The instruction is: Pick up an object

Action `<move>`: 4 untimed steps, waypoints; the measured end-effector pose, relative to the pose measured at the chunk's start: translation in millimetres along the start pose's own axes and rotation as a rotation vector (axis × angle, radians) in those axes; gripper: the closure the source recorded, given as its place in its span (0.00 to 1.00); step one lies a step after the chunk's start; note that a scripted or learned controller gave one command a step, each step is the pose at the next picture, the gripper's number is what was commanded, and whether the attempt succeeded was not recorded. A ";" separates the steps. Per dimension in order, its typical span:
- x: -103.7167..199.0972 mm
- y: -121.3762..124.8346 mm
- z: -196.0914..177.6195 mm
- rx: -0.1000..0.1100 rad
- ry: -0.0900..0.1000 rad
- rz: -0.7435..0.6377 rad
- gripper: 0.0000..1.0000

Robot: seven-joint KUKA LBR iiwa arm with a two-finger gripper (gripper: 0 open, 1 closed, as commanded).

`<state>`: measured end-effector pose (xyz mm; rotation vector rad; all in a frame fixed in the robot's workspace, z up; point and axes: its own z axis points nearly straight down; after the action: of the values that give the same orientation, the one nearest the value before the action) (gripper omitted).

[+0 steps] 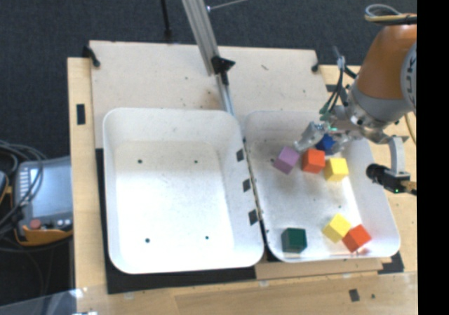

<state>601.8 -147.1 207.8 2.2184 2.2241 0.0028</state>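
I have the hand (317, 137) low over the upper part of the right bin (372, 201), coming in from the arm (382, 71) at about two o'clock. Whether it is released or clenched I cannot tell from this slant, and I see no block between its tips.

The nearest candidates are bunched together: a blue block (325, 143) tucked right under the hand, an orange block (313, 161) just below it at six o'clock, a yellow block (337, 168) beside that at four o'clock, and a purple block (286, 160) a little off at eight o'clock. Lower in the bin sit a green block (295, 239) at the six o'clock rim, and a second yellow block (338, 226) touching a second orange block (358, 237).

My worry is the crowding. I judge that a descent here could land a tip on top of the orange or blue block rather than beside it, shove the neighbours apart, or trap two at once and drop both on the lift. The blue one is mostly hidden, so my aim on it is poor. The left bin (119, 187) plays no part.
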 end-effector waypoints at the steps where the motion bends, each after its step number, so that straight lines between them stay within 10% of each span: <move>1: -8.8 -1.1 44.4 0.004 -0.004 0.004 0.00; 3: -6.6 4.2 80.8 -0.023 -0.009 0.007 0.00; 4: -8.3 5.5 70.7 -0.028 -0.010 0.011 1.00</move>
<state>607.4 -155.3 137.1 2.2118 2.1927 0.0221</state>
